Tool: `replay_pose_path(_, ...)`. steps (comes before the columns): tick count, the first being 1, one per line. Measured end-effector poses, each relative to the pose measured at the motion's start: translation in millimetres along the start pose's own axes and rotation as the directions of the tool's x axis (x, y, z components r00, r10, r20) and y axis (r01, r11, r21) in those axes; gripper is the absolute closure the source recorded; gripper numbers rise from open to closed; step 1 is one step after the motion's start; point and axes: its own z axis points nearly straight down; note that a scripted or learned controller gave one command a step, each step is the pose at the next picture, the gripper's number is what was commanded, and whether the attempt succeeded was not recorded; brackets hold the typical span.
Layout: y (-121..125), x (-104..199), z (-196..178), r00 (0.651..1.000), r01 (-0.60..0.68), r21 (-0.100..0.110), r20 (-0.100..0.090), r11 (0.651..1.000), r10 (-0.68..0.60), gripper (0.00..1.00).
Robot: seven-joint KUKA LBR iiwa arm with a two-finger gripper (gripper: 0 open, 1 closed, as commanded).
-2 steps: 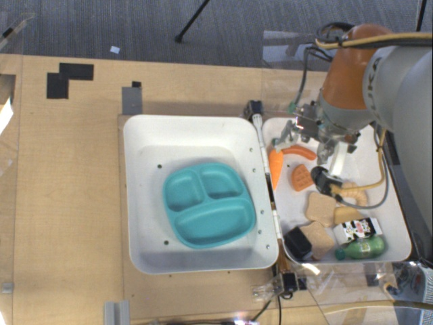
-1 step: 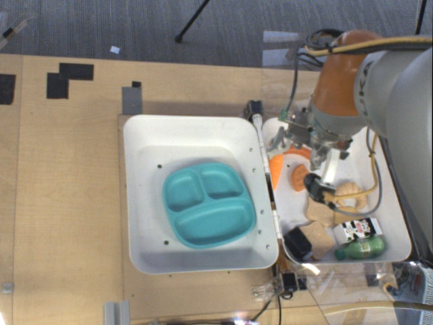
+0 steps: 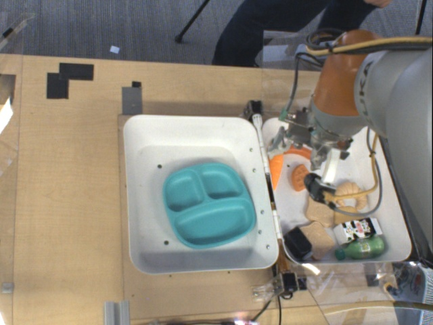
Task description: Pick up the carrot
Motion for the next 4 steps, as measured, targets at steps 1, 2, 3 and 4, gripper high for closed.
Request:
replay_pose_path(1, 0.0, 0.0, 0.0, 1.0, 0.0, 0.0, 0.0, 1.0, 0.0, 0.0)
replay_pose_path(2, 0.0, 0.0, 0.0, 1.0, 0.0, 0.0, 0.0, 1.0, 0.0, 0.0)
replay_pose_path(3, 0.0, 0.0, 0.0, 1.0, 0.0, 0.0, 0.0, 1.0, 0.0, 0.0)
replay_pose_path(4, 0.0, 0.0, 0.0, 1.0, 0.0, 0.0, 0.0, 1.0, 0.0, 0.0)
